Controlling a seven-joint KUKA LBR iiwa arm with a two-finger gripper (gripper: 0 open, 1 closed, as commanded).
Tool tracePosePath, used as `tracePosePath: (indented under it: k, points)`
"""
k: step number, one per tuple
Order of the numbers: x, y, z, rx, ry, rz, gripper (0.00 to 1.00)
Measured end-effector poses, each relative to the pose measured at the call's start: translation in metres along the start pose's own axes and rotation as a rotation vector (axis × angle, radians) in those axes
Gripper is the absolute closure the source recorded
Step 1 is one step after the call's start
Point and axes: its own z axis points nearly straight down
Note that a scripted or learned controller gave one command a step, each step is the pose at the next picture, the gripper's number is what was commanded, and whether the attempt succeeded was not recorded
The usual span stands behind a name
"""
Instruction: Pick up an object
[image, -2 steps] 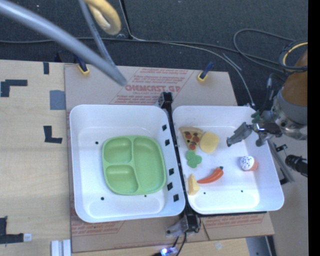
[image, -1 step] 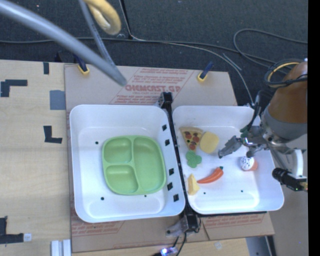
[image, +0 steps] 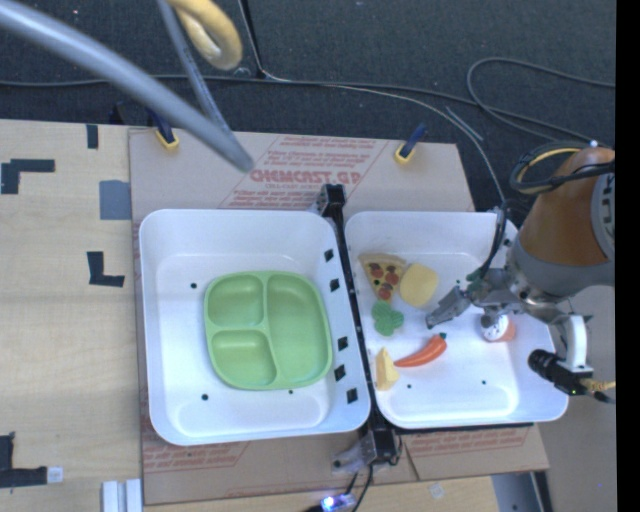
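Two white bins sat side by side on the desk. The left bin (image: 165, 300) held a green divided plate (image: 267, 328) near its middle. The right bin (image: 500, 400) carried a pizza slice (image: 381, 272), a yellow round piece (image: 419, 284), a green leafy piece (image: 387, 319), a red-orange chili pepper (image: 423, 352) and a small yellow wedge (image: 384, 369) — all toward its left edge. The claw (image: 468, 302) hung over the bin's middle, right of the yellow piece, fingers spread and pinching nothing.
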Motion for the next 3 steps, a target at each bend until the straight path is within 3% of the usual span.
tracePosePath:
  k: [1,2,3]
  points:
    - [0.003,-0.003,0.065,0.003,0.001,0.0,0.0]
    - [0.004,-0.002,0.051,-0.001,0.002,-0.002,1.0]
    - [0.001,0.008,0.004,-0.008,-0.001,-0.001,1.0]
